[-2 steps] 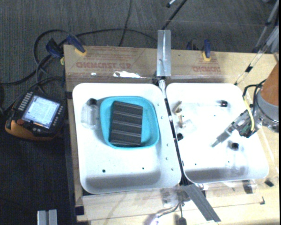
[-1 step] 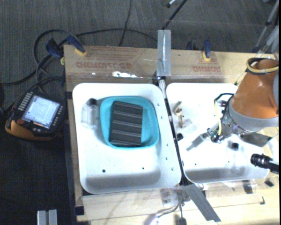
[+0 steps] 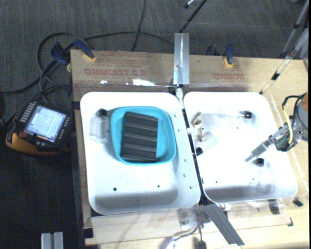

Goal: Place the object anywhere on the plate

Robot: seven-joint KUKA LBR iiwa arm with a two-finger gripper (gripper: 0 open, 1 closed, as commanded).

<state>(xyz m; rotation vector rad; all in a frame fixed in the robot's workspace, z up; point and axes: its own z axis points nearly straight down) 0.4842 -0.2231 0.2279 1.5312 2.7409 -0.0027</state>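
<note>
In the left bin (image 3: pixel 101 191) the dark ribbed block (image 3: pixel 140 136) already lies flat on the blue plate (image 3: pixel 169 139), long axis running top to bottom of the view with a slight tilt. It looks stiff and light, best pinched across its short sides. The gripper (image 3: pixel 255 154) hovers over the right bin (image 3: pixel 280 183) – whether released or clenched, I cannot tell.

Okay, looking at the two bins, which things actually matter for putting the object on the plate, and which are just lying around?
For the job: blue plate, dark ridged block lying on it, pincer.
Lying about: clear bottle beside the plate, handheld screen on the floor, cables.
</note>
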